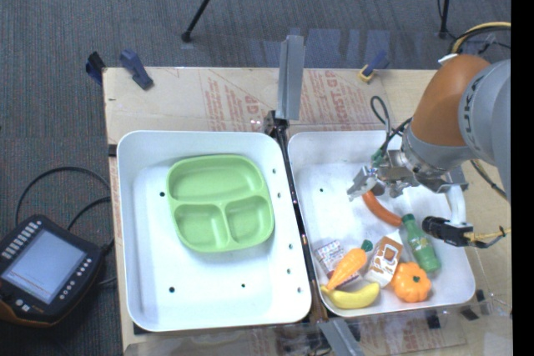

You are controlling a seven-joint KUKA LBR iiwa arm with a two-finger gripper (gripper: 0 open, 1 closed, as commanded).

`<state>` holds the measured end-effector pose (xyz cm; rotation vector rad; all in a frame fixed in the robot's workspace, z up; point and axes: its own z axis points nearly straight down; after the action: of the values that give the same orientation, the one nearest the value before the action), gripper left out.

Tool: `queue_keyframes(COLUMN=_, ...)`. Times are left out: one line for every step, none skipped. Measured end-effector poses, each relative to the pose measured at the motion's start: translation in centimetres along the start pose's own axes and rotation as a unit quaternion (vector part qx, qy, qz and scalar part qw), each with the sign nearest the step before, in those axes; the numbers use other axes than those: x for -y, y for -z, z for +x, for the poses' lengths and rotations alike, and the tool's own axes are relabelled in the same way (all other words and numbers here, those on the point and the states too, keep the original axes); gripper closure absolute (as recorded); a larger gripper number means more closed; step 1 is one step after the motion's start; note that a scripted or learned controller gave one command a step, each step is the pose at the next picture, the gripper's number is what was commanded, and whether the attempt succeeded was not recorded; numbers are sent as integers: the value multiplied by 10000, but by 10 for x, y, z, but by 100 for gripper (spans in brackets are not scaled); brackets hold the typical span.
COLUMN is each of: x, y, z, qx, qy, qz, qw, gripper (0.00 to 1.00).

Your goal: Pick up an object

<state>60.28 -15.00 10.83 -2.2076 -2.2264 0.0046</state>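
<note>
Gripper (pixel 373 182) poised low over the right bin (pixel 321 158), jaw state impossible to tell, just above the orange sausage (pixel 382 210) near the bin's far right edge; nothing visibly lifted, so grasp and raise apparently remain

Right bin's (pixel 334 154) far half looks open; toys (pixel 375 267) crowd its near corner.

The bench (pixel 209 100) (plywood-topped) bears two white bins (pixel 138 179) (pixel 321 150) side by side.
</note>
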Motion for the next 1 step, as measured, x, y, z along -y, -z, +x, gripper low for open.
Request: queue_keyframes(x=0, y=5, z=1, qx=-12, qy=15, qz=37, qw=10000, gripper=100)
